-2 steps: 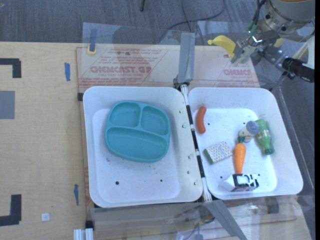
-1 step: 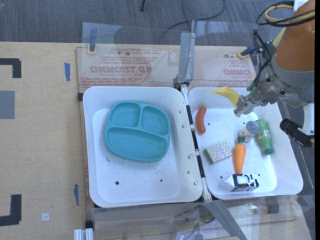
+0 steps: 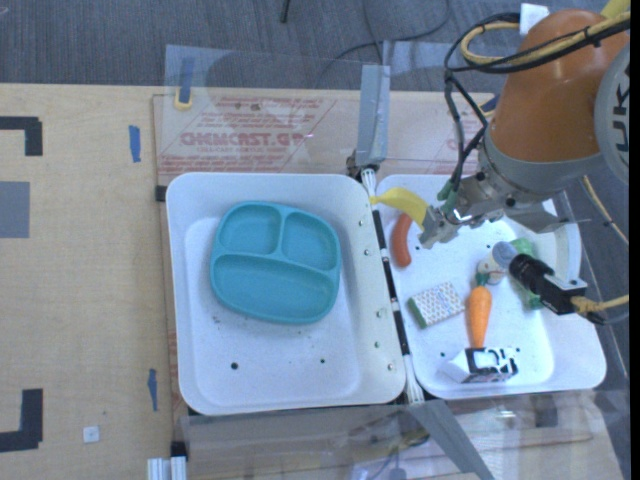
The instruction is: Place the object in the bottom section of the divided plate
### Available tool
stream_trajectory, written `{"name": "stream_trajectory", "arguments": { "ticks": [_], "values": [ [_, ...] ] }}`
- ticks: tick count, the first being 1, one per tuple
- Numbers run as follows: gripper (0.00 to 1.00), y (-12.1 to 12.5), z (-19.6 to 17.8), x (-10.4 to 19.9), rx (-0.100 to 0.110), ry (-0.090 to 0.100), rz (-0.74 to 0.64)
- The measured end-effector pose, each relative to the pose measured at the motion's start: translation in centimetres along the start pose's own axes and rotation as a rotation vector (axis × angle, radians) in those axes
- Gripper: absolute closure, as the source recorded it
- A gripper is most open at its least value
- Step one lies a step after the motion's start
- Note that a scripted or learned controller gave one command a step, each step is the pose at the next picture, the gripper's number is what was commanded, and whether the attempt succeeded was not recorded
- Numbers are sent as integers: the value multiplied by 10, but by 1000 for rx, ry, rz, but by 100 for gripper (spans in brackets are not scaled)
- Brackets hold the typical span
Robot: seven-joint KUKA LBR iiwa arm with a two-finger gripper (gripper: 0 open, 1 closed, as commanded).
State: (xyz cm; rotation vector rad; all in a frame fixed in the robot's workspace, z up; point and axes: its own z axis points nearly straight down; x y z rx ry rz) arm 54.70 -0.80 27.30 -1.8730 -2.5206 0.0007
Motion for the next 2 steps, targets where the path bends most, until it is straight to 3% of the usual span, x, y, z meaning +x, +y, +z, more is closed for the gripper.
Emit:
{"name": "stream_trajectory", "arguments": {
  "ticks": [1, 2],
  "values": [
    [100, 15, -24, 44, -6, -3, -340],
    [100, -27, 15, 96, -1, -1, -458]
  ]
}}
